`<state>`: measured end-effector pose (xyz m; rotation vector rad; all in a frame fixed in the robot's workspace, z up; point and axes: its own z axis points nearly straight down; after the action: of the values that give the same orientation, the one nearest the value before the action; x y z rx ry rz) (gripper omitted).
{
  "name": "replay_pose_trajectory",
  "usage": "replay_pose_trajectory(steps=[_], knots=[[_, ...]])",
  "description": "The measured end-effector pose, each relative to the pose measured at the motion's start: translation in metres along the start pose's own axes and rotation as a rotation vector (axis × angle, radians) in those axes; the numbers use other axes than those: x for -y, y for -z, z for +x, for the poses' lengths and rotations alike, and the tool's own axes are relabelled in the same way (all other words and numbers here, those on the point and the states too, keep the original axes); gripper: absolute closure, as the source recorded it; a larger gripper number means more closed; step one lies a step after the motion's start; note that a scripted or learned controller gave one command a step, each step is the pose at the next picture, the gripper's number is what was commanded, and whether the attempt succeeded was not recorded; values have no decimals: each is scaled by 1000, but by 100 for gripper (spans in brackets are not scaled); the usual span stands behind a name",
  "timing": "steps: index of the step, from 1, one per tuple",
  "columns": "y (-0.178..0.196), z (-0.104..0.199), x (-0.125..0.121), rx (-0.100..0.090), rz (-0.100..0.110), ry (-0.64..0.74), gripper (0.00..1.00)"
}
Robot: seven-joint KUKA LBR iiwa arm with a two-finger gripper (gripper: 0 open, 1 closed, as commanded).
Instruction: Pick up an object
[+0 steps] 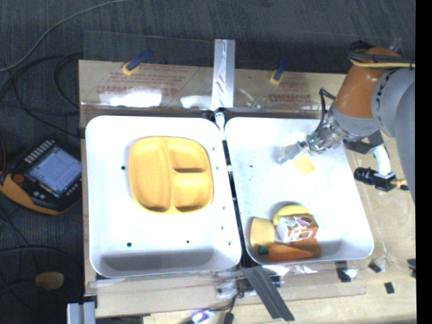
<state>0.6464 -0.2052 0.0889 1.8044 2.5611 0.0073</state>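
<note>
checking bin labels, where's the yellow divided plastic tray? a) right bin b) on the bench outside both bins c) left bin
c: the yellow divided plastic tray lies flat in the left white bin, while the right white bin holds the small cluster of food items near its front edge.

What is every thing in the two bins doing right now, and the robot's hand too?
Yellow tray: lying flat in the left bin, nothing in its compartments.
Small yellow piece: lying alone on the floor of the right bin, next to the end effector.
Carrot: lying on its side at the right bin's near edge.
Small carton: lying against the carrot.
End effector: low over the right bin, nothing seen between its fingers.
</note>
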Motion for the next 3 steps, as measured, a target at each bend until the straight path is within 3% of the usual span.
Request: replay_pose_trajectory(steps=[1, 2, 3], knots=[[0, -5, -1, -4, -1, -94, 0], [0, 21, -1, 4, 3, -30, 0], [11, 21, -2, 6, -1, -30, 100]])
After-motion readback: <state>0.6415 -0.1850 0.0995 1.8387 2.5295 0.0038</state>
